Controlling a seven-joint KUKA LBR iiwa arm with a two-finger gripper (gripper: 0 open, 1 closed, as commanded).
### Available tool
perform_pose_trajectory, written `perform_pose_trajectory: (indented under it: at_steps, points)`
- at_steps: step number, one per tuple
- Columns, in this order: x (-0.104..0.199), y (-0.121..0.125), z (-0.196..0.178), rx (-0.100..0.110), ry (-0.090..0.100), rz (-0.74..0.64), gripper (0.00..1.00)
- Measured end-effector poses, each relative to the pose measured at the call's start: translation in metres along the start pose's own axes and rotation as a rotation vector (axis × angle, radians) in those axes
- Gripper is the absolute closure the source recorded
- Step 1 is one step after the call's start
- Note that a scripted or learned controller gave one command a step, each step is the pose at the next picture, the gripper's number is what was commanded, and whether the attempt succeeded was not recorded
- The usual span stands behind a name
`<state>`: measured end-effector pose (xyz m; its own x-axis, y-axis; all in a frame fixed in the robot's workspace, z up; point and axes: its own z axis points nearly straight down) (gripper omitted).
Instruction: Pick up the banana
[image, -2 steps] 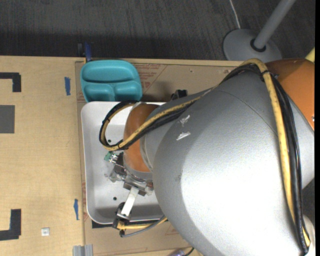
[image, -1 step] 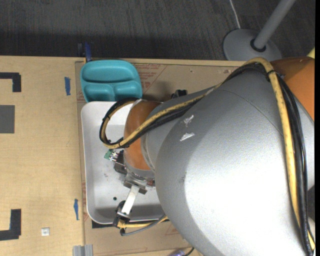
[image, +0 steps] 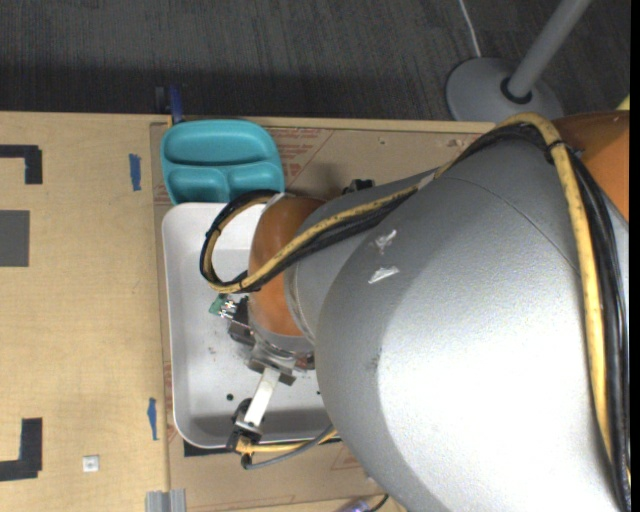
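Note:
My grey arm, with its orange band (image: 275, 255), reaches from the right and covers most of the white bin (image: 190, 330). The gripper (image: 258, 350) hangs low over the bin's floor near its middle, seen from above under the wrist. The arm's bulk hides the right part of this bin and everything to the right of it. The bare strip of bin floor on the left holds only a few dark specks.
A teal plastic moulded piece (image: 222, 165) sits at the bin's far rim. Brown cardboard (image: 80, 300) with black and blue tape marks covers the bench to the left. A grey stand base (image: 490, 90) is at the top right, on dark carpet.

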<state>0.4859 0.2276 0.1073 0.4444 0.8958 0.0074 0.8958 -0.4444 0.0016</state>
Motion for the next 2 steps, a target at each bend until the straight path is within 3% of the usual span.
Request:
perform_pose_trajectory:
  at_steps: [1, 2]
  points:
    - [-0.026, 0.006, -0.076, 0.002, -0.007, -0.322, 1.0]
    - [-0.022, 0.005, 0.018, 0.002, -0.005, -0.793, 1.0]
